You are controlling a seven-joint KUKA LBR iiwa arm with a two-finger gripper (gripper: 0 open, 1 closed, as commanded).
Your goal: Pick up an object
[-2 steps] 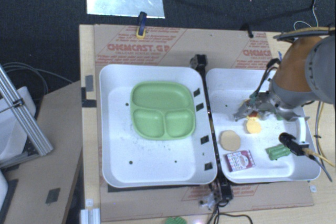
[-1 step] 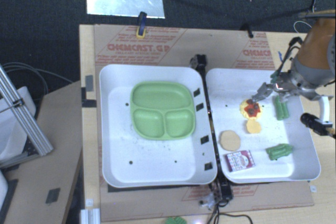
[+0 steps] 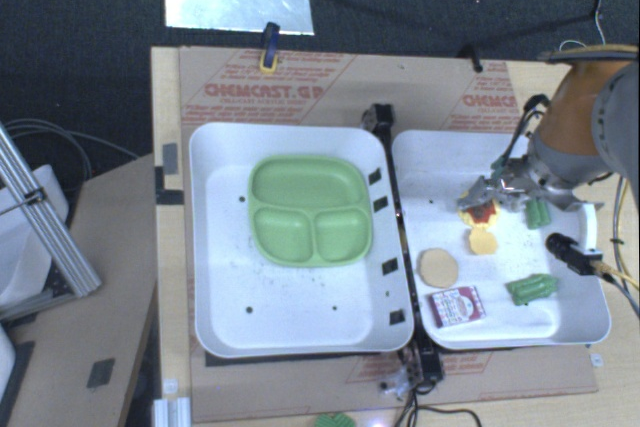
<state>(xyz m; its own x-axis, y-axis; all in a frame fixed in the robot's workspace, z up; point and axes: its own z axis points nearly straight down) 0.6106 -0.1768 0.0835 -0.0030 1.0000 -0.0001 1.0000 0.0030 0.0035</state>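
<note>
My gripper (image 3: 486, 194) hangs low in the right bin (image 3: 420, 155), near its middle. Right under its tip lies a small red and yellow object (image 3: 480, 213); I cannot tell whether the gripper touches it. Just below lies a yellow piece (image 3: 483, 241). A tan round disc (image 3: 438, 267) and a red box (image 3: 456, 306) lie toward the bin's near left corner. A green object (image 3: 530, 288) rests at the near right, and a smaller green piece (image 3: 537, 213) lies beside the wrist.
The left bin (image 3: 215, 245) holds a green three-part plate (image 3: 308, 211). A black divider with clips (image 3: 392, 215) runs between the two bins. The arm (image 3: 585, 115) comes in over the right bin's far right side.
</note>
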